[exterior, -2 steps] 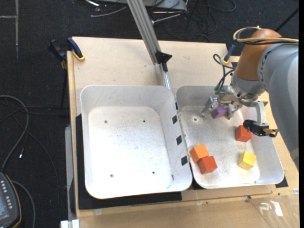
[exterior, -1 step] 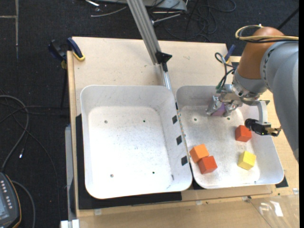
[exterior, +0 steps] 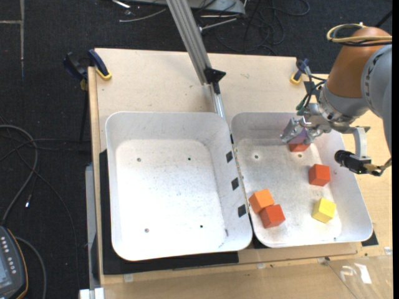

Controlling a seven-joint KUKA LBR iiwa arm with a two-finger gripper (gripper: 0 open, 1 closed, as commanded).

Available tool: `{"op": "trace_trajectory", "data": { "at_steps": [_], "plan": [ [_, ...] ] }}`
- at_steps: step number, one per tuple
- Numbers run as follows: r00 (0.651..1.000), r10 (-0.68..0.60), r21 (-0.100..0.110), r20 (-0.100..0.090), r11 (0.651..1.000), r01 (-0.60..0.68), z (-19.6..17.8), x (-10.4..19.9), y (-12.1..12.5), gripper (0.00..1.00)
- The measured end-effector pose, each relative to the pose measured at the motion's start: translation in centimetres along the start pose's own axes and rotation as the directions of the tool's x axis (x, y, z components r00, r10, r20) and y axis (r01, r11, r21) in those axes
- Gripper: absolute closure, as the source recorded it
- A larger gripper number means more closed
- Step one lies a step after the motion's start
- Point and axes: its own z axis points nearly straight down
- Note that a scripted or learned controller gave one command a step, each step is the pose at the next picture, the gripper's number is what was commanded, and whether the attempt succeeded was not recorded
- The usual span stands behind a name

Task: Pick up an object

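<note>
My gripper (exterior: 300, 133) hangs low over the far part of the right bin (exterior: 349, 229). A small red block (exterior: 299, 146) shows right at its tip, partly covered by it. Whether the block is gripped or just lies on the bin floor under the gripper I cannot tell. Other blocks lie loose in the same bin. A red-orange cube (exterior: 319, 174) sits a little nearer and to the right. A yellow cube (exterior: 323, 210) lies toward the front right. An orange cube (exterior: 261, 199) and a red cube (exterior: 272, 215) touch each other near the bin's front left.
The left bin (exterior: 115, 167) sits beside the right one, joined along a middle ridge (exterior: 232, 167). A slanted metal pole (exterior: 190, 33) rises from the back of the bench. Clamps sit at the bench's far corners (exterior: 100, 67).
</note>
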Motion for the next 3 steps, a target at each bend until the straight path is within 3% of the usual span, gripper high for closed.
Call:
{"op": "trace_trajectory", "data": {
  "at_steps": [1,2,3],
  "plan": [
    [1.0,-0.011,0.001,-0.006,1.0,0.011,-5.4,9.8,-4.9,1.0],
    [1.0,-0.012,0.0,-0.005,1.0,0.012,-5.1,17.8,-2.2,1.0],
    [1.0,-0.01,-0.002,-0.004,1.0,0.01,-9.3,22.7,-2.2,1.0]
  ]
}}
